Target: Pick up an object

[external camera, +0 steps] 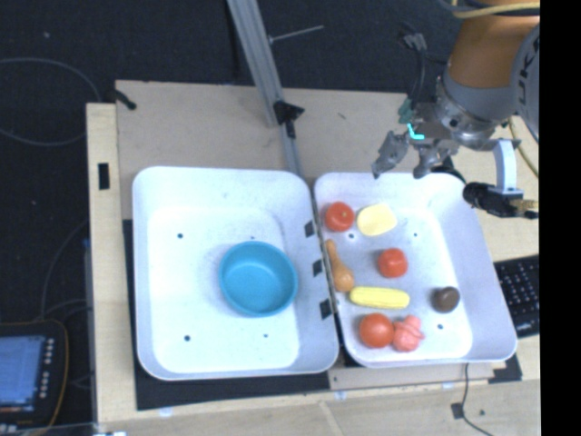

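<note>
White plastic bins are sitting side by side on my desk (pixel 200 125), and I am hovering the claw (pixel 406 163), fingers spread apart and gripping nothing, over the far rim above the yellow block (pixel 376 219), my nearest candidate.

I see two white bins: the left bin (pixel 163 207) holds a sky-blue bowl (pixel 259 278), and the right bin (pixel 472 252) holds three red-orange round items (pixel 339 215) (pixel 392 262) (pixel 376 331), a pale yellow block (pixel 376 219), a bright yellow corn-like piece (pixel 379 297), an orange carrot-like piece (pixel 339 269), a pink lumpy item (pixel 409 333) and a dark brown ball (pixel 445 299). The surface (pixel 200 130) is light tan. The arm (pixel 495 34) shows orange over grey, and the gripper (pixel 406 163) looks grey, with what may be a small teal light.
</note>
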### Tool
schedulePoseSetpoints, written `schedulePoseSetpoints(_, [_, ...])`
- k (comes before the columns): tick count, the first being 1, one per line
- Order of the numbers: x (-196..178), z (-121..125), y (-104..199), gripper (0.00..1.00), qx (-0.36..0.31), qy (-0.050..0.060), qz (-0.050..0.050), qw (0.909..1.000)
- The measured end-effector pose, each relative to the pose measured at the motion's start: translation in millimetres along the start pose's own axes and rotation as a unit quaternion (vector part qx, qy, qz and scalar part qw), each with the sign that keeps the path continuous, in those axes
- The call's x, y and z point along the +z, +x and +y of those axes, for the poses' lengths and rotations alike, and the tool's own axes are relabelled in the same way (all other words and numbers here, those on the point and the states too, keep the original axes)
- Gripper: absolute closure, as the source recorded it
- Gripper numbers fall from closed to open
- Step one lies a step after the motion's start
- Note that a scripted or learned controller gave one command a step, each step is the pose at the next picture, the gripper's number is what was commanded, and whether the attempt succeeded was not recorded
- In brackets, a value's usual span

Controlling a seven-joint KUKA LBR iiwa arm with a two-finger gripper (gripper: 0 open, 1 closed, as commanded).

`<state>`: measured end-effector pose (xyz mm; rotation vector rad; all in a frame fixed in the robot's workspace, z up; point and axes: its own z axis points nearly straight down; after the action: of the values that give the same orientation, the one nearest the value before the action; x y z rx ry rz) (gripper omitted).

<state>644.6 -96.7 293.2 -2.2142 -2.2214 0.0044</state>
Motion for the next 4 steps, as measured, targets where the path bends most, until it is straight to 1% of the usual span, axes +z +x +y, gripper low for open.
schedulePoseSetpoints(1, [-4.2,1.1,0.0,0.0,0.0,-0.004,0.0,1.0])
schedulePoseSetpoints(2, [55.9,7.0,-7.8,0.0,0.003,0.0,-0.003,1.0])
schedulePoseSetpoints(3, [119.5,0.6,-8.5,0.0,0.003,0.001,-0.002,1.0])
schedulePoseSetpoints(4, [165.0,-7.0,-10.9,0.0,0.003,0.0,-0.002,1.0])
